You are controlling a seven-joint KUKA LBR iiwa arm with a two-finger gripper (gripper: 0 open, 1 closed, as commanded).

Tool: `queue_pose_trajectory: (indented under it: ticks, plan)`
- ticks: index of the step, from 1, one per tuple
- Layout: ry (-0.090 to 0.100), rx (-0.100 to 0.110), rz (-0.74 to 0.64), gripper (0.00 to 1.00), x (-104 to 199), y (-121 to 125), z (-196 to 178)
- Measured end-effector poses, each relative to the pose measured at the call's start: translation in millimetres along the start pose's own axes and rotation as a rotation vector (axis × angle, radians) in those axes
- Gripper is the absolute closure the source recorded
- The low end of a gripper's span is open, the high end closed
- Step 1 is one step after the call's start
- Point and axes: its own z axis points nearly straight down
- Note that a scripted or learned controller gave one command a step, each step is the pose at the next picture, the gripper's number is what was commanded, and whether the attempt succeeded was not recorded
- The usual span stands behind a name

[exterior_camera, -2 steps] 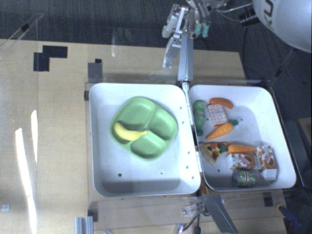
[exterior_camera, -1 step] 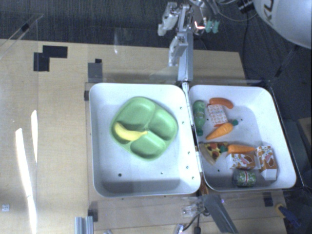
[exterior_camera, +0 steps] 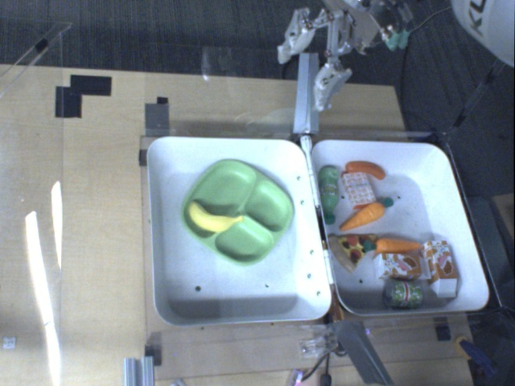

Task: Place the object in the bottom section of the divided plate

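Item: banana [exterior_camera: 211,219], yellow, curved. It lies on the green divided plate [exterior_camera: 273,203], at about 9 o'clock from the plate's middle, running from the left compartment toward the ridge that borders the bottom compartment. Its lower end touches or just overlaps that ridge; I cannot tell which. The bottom section, at 6 o'clock on the plate, otherwise looks bare.

Holder: the plate sits in the left bin [exterior_camera: 233,296], slightly above that bin's middle.

Tool: gripper [exterior_camera: 315,59], raised beyond the bins at 12 o'clock, over the far edge of the worktop [exterior_camera: 88,215] and above the seam between the two bins. The jaws stand wide apart with nothing between them. The banana lies well apart from them, toward 7 o'clock.

Step in hand, as a judgement: either the approach before a grasp, or a pause after a release that landed short of target. The banana does not sit squarely in the bottom section, so the task reads as not finished.

Next move calls for: travel toward 7 o'clock over the left bin, descent onto the banana with the jaws set across its narrow width, then a short carry toward 6 o'clock. The raised ridges leave little room for a finger.

Adjacent stock: right bin [exterior_camera: 434,163] with two carrots [exterior_camera: 364,215], a pizza slice [exterior_camera: 350,248], a red sausage [exterior_camera: 364,167], a green can [exterior_camera: 328,182], a second can [exterior_camera: 404,294], small cartons [exterior_camera: 440,265]
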Motion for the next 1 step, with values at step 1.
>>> queue_pose_trajectory:
  ticks: [1]
  plan:
    - [0.000, 0.000, -0.205, 0.00, 4.6, -10.4, 0.0]
